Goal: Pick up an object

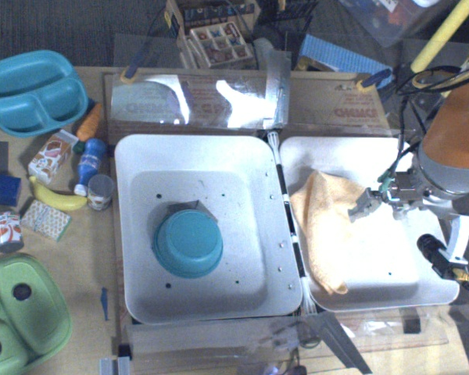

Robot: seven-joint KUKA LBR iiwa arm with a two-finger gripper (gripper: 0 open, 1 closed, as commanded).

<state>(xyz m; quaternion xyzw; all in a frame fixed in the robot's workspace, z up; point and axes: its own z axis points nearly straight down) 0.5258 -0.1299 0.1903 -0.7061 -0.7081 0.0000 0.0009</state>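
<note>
A light wooden bench (78,248) carries two shallow white plastic bins side by side: the left bin (141,170) and the right bin (297,153). On the bare wood left of them lie a turquoise divided plastic tray (35,91), a yellow banana (56,198), a blue and white bottle (89,165), a small grey can (100,191), a patterned carton (51,157) and a green moulded plastic tray (19,315).

text: none legible | cardboard panel (338,109): reddish print, unreadable
</note>
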